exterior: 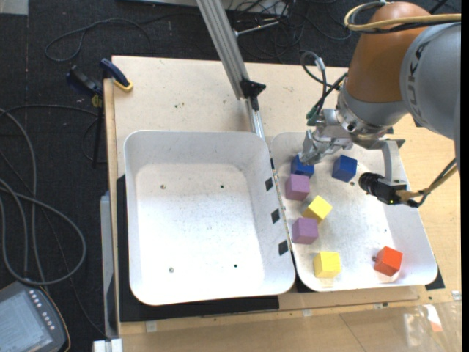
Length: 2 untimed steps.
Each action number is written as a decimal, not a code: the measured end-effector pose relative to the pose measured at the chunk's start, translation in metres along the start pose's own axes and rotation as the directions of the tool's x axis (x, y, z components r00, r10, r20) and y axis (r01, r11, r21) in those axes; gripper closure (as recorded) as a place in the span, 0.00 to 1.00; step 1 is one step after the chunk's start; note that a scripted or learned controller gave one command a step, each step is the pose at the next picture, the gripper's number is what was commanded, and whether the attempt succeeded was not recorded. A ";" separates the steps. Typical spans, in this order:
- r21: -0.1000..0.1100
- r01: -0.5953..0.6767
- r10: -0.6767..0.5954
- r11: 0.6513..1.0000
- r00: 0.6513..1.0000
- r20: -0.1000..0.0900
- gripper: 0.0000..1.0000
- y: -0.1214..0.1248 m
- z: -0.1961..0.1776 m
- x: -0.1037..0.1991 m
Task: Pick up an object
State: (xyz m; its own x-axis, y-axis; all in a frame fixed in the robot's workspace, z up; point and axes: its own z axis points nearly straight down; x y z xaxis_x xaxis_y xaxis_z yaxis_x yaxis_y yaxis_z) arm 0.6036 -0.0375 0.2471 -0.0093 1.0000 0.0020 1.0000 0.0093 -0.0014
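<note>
Pale wooden desk [183, 94] carries two shallow white plastic bins [146, 167]. Grey metal fingers [311, 155], grip unclear, touch a small blue cube [301, 168]; a matte purple cube [297, 186] sits just below, another blue cube [344, 169] beside.

This is a robotics lab: a grey and orange industrial arm [399, 57] reaches over a plywood bench [183, 101] that carries 2 shallow white bins [198, 211], 1 of them scattered with small coloured foam cubes [320, 208]. Loose black cables [44, 145] trail across dark carpet, an aluminium strut [223, 39] slants above the bench, and a teach pendant [29, 321] lies at the lower left corner.
</note>
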 end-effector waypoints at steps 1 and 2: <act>-0.003 0.000 0.000 1.000 1.000 0.001 1.00 0.012 0.005 0.062; 0.001 -0.002 0.002 1.000 1.000 0.001 1.00 0.015 0.019 0.114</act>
